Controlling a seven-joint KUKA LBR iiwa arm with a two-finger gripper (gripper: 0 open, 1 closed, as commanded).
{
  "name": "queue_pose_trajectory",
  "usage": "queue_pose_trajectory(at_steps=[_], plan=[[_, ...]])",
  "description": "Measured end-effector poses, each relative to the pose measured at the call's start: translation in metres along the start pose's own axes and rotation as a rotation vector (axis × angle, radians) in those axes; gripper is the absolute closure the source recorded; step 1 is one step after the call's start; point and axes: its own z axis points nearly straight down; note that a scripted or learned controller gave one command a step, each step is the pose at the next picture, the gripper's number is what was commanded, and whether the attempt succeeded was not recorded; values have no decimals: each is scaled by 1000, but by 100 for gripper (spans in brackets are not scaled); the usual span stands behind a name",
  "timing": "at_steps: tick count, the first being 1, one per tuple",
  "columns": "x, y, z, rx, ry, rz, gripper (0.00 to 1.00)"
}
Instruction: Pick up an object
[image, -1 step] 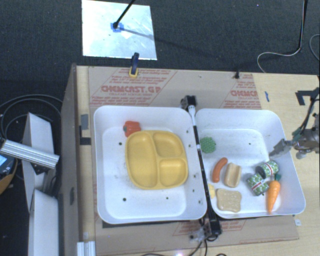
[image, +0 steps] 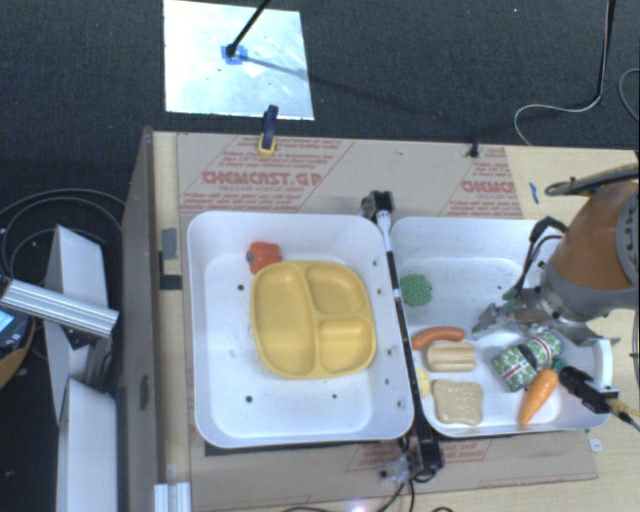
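**Two white bins on a printed board, arm low over the right one**

We look down on a bench covered by a pale cardboard sheet with red lettering, lying on a dark carpeted floor. A shiny square metal plate rests on the carpet beyond the bench, and a blue and yellow clamp grips the board's far edge. To the left we see black cables and a white box with a silver rail.

The left shallow white bin holds a yellow divided plastic tray and, touching its far left corner, a small red toy piece.

The right shallow white bin holds a round green ball, a toy hot dog sausage beside a tan bun, a slice of toy toast, a green and white can lying on its side, and an orange toy carrot just beside the can.

The grey arm with the orange band reaches in from the right. Its gripper sits low, just beside the can; we cannot tell how it stands or whether it grips anything.
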Motion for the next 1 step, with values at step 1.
queue_pose_trajectory(at_steps=[1], plan=[[-12,108,-74,-3,-1,-2,0]])
